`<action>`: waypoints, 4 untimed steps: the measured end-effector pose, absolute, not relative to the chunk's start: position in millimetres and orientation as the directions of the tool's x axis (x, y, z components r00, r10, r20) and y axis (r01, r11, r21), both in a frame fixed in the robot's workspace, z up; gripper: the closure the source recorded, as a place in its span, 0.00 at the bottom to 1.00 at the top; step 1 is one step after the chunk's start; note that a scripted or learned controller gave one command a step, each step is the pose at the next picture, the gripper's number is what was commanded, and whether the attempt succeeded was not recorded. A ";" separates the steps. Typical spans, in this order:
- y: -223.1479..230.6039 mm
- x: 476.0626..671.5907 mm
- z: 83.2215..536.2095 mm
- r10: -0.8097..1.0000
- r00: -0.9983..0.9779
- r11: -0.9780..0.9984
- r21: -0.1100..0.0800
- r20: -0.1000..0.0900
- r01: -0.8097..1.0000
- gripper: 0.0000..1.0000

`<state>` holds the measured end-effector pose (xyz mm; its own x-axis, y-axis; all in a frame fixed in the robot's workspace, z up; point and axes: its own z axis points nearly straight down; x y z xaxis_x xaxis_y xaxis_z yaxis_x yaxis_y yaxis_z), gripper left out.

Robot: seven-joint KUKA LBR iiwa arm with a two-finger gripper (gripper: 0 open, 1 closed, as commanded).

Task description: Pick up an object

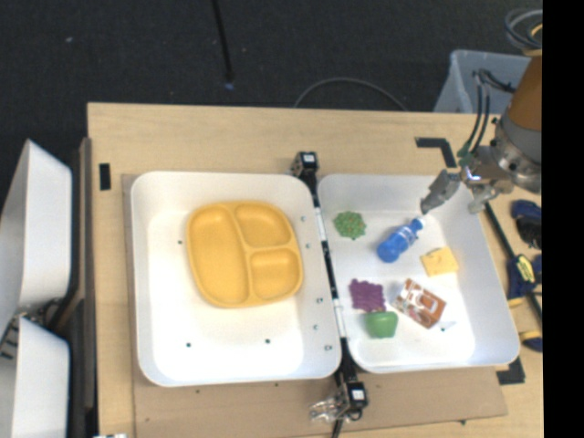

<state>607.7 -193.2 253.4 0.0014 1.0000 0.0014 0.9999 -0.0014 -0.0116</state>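
White bins side by side from up top: left bin (164, 354) has a yellow divided plate (245, 252). My gripper (441, 192) hangs over the right bin (484, 336), just above the blue bottle (399, 240); can't tell its state. Green broccoli (349, 224), yellow block (440, 262), purple grapes (367, 294) nearby.

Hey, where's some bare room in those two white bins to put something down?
Left bin: a bare strip all around the yellow divided plate. Right bin: bare along the near edge below the green pepper and snack packet, and the far left corner above the broccoli. Its middle is crowded.
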 end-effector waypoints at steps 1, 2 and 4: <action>-192.5 610.0 261.8 1.000 -0.001 0.001 0.002 0.000 1.000 0.00; -200.7 612.1 201.8 1.000 0.001 -0.001 -0.004 -0.002 1.000 0.00; -198.9 612.2 99.2 1.000 0.005 -0.005 -0.001 -0.002 1.000 0.00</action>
